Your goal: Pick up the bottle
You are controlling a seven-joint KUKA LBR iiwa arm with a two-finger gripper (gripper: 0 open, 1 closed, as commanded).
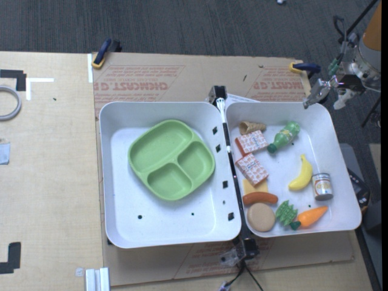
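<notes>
The worktop [48, 180] was covered in part by a cardboard sheet [145, 80]. Two white bins, left [115, 223] and right [342, 214], were set side by side on it.

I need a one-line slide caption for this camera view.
Robot hand open above right white bin; green plastic bottle lies inside among toy food.
</notes>
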